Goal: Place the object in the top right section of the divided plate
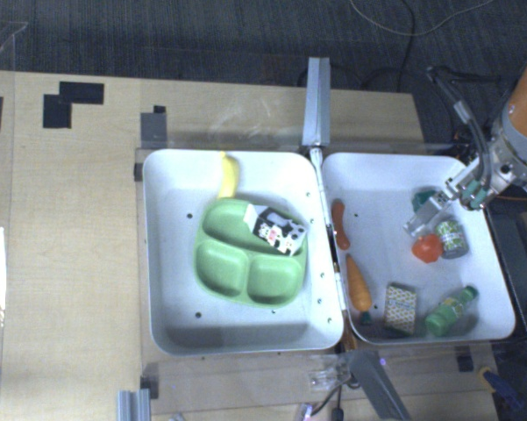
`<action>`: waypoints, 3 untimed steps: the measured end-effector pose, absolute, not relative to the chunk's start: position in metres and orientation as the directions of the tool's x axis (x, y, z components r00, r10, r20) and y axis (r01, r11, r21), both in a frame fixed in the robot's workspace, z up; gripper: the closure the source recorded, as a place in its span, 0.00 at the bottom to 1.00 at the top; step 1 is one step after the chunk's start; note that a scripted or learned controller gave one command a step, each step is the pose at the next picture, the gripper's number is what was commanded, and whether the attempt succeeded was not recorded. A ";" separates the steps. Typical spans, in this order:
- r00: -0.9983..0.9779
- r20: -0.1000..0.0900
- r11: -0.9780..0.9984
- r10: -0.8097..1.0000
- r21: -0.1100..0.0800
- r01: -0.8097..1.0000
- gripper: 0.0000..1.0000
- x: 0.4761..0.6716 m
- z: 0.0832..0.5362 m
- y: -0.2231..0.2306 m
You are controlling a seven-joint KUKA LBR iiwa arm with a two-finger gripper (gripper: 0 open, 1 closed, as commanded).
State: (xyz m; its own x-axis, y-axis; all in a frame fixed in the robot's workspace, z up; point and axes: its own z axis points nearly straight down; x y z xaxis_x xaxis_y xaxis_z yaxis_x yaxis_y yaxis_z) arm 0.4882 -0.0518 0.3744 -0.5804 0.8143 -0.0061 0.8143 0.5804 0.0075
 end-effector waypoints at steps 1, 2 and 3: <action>-0.637 -0.009 0.637 0.771 0.006 0.771 0.00 0.505 0.372 -0.155; -0.532 -0.006 0.532 0.847 0.005 0.847 0.00 0.489 0.318 -0.171; -0.583 -0.005 0.583 0.812 0.004 0.812 0.00 0.505 0.285 -0.163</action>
